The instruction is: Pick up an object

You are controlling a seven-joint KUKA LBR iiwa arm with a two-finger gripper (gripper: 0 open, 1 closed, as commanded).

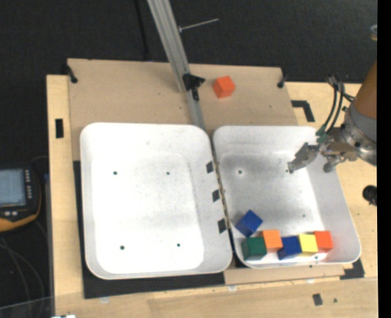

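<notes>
While the gripper hovered open and empty over the right bin, a blue cube sat tilted near the colored row.

Grey metal gripper, orange band above the wrist, dark cables looping alongside

Right bin open through its middle, blocks crowding the near wall — left bin unobstructed
</notes>
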